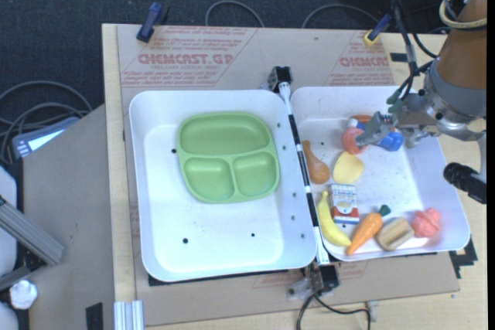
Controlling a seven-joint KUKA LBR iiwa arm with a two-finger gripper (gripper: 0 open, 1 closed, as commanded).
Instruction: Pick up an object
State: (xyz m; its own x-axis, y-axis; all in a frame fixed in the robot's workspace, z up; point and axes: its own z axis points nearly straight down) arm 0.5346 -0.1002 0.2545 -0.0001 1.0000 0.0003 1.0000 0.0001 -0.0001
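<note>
Nearest the camera, along the front edge of the right bin [452, 201], lies a row of toy food: a banana [329, 222], a carrot [364, 232], a bread roll [394, 233] and a pink piece [426, 222]. Just behind them stands a small carton [344, 204], with a yellow piece [349, 167] beyond it and a drumstick [314, 161] near the divider between the bins. The left bin [155, 228] holds a green sectioned plate [228, 156].

The tool [380, 130] hangs over the back part of the right bin, above a red piece [353, 139] and a blue piece [391, 141]; a small orange-and-white item [360, 121] lies just behind them. Whether the tool is wide, narrow or gripping anything I cannot tell, since its body and shadow cover that spot.

The likely targets are the red and blue pieces, which sit close together. To do this step well, the arm probably should centre over one of them, not the gap between, come straight down, and close only once low enough to catch its sides. The red piece looks rounded and may slip, so a slow lift would be wise.
</note>
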